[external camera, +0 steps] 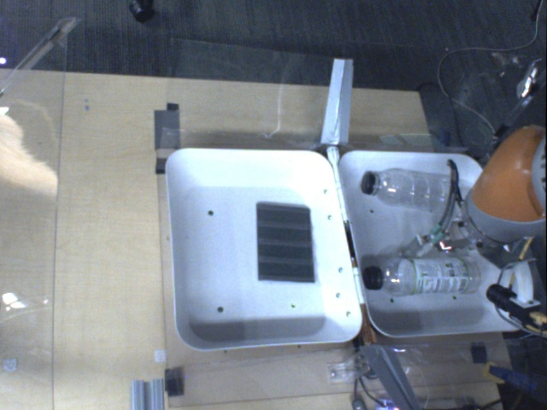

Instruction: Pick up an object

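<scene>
Two clear plastic bottles with black caps lie on their sides in the right bin [402, 319]. One bottle [408, 187] is near the bin's back, the other [427, 276] near its front. My gripper [438, 240] reaches down from the right between them, just above the front bottle. The grey arm with its orange band [508, 182] hides the bin's right side. A dark ribbed rectangular block [285, 242] lies flat in the middle of the left bin [197, 229].
A metal bar [337, 105] stands up behind the seam between the bins. Cables and black parts crowd the right edge [513, 301]. Light wooden bench [94, 254] stretches to the left of the bins.
</scene>
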`<state>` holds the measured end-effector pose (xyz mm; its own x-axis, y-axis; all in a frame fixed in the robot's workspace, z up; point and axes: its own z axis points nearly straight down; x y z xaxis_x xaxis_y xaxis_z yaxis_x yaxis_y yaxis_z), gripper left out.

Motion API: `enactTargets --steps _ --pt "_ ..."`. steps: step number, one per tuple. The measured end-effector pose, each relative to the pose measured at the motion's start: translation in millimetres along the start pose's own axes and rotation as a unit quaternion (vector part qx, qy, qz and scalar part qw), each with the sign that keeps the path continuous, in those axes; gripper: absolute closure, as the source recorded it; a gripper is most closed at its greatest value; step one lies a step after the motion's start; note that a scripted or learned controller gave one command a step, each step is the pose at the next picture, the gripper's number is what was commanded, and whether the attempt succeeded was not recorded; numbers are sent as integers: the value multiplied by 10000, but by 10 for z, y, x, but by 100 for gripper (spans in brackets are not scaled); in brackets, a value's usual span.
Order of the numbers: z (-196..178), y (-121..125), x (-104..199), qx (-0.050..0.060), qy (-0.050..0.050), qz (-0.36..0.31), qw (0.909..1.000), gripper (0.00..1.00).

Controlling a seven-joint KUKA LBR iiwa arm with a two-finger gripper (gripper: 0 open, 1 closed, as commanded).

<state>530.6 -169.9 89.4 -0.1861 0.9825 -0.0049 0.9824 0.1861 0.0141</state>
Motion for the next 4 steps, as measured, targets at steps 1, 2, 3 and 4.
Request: enactTargets --steps 1,2,3,4 --pt "5 597 -253 41 8 1095 9940 0" --pt "-766 1022 84 34 7 1024 9947 0" --pt "14 537 98 17 8 383 9993 0" --pt "65 1085 -1 303 95 96 9994 0"
